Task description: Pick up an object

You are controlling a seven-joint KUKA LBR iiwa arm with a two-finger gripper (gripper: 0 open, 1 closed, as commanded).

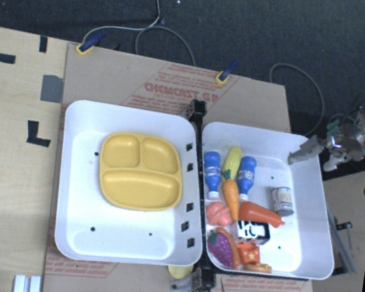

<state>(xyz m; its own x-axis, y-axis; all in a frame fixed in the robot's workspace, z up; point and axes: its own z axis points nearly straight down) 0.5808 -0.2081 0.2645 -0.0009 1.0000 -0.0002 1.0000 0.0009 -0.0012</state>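
- Toys fill the right bin (301, 194), and any one of them could be the thing to pick up: two blue bottles, a yellow corn cob, an orange carrot, a small metal can, a pink piece, a purple bunch of grapes and some red and orange pieces.
- The carrot (230, 197) is plain orange and tapered; it lies near the middle of the right bin with its long axis running from the far side toward the near side, leaning slightly to the right.
- The left blue bottle (211, 172) and the right blue bottle (246, 174) both have white caps and lie with their long axes roughly far-to-near, the corn cob (232, 161) between them.
- The can (284, 200) lies apart from the cluster, toward the right wall of the bin.
- A red piece (260, 214) lies crosswise just beside the carrot's lower end, above a black-and-white block (252, 231).
- The pink piece (218, 214) and the purple grapes (221, 247) sit near the bin's left wall, toward the near edge.
- The left bin (75, 180) holds a yellow divided plate (141, 172) with three compartments.
- Both bins rest side by side on a cardboard sheet (171, 86) on the table (5, 149).
- The tool (307, 152) hangs over the far right corner of the right bin, apart from the toys; I cannot tell from this view how it is set.
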